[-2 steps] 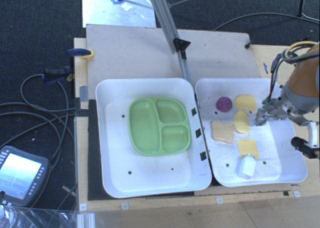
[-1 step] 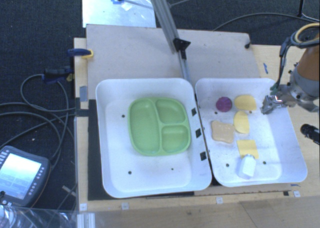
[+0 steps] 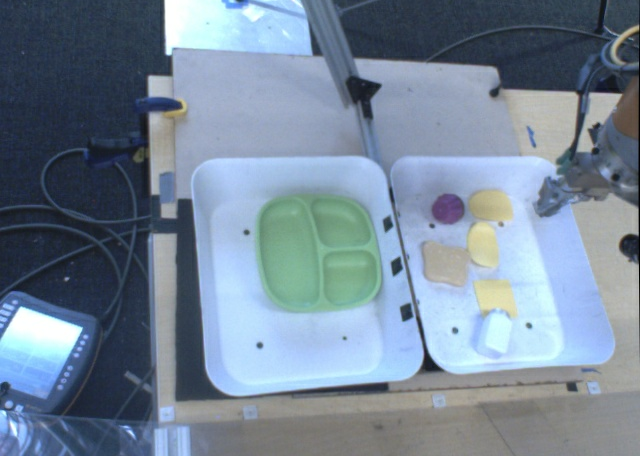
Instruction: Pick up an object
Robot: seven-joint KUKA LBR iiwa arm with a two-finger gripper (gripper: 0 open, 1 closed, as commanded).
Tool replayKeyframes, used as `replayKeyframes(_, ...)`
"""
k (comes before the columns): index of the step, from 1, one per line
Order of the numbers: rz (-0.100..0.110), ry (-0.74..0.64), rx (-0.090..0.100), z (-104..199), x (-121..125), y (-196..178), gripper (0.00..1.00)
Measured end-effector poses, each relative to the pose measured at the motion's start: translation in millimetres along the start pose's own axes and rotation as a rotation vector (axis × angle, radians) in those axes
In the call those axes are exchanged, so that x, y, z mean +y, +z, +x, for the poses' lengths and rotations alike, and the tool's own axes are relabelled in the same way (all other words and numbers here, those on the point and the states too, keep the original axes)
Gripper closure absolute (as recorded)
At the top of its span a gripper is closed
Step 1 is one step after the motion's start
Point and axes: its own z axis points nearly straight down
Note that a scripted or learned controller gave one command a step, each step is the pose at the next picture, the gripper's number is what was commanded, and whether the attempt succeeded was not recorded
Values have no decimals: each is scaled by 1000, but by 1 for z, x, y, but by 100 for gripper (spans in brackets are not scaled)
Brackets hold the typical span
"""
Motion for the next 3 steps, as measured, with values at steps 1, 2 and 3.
replayKeyframes(1,-3,-1,0,7,2,-62,100)
replayKeyframes(2,4,-3,3,59,15,-55,100)
replayKeyframes(3,6,-5,4,118,15,-43,100)
